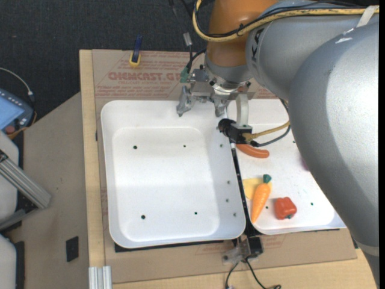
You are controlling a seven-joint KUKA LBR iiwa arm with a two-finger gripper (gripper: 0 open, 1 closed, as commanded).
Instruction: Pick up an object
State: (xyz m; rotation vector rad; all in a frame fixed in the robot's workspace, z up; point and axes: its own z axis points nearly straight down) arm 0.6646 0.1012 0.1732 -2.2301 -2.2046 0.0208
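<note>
Carrot (259, 200) lies in our right bin (313, 224), between a yellow piece (249, 187) and a red pepper (285, 208) | sausage (253, 152) nearer our gripper (201, 104) | gripper hangs over the left bin's (120, 179) far rim, well apart from the carrot, fingers spread, nothing between them.

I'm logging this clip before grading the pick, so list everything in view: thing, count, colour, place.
bins: 2, white, side by side on the bench; left bin, right bin
toy carrot: 1, orange with green top, right bin, near the divide
toy pepper: 1, red, right bin, right of the carrot
sausage-like toy: 1, orange-red, right bin, upper part
yellow piece: 1, yellow, beside the carrot
cardboard sheet: 1, brown, under the bins
arm: 1, grey, orange band
claw: 1, metal, above the left bin's far rim
</note>
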